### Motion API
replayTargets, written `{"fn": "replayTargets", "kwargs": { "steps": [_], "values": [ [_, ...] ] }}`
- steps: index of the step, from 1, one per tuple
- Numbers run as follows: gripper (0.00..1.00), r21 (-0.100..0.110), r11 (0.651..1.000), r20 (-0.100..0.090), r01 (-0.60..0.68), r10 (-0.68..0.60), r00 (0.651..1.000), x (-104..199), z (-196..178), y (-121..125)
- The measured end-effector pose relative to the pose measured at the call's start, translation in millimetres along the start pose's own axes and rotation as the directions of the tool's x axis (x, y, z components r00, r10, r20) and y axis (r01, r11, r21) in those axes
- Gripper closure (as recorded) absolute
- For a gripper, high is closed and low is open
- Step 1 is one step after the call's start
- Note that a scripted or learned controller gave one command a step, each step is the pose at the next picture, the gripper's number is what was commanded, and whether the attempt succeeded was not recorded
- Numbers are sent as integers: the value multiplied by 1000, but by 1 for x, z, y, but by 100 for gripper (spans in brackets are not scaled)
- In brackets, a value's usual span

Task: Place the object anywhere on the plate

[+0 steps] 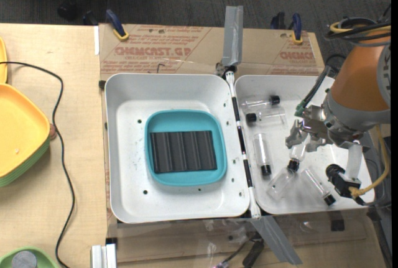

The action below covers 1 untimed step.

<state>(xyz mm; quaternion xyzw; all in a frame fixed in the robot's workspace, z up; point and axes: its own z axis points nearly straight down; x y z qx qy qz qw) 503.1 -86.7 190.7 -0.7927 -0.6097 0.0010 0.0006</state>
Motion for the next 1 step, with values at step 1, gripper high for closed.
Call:
{"fn": "replayTargets", "kwargs": {
  "steps": [1],
  "values": [
    [0, 0, 1000, 0, 0, 0, 1000, 0, 0, 0]
  ]
}}
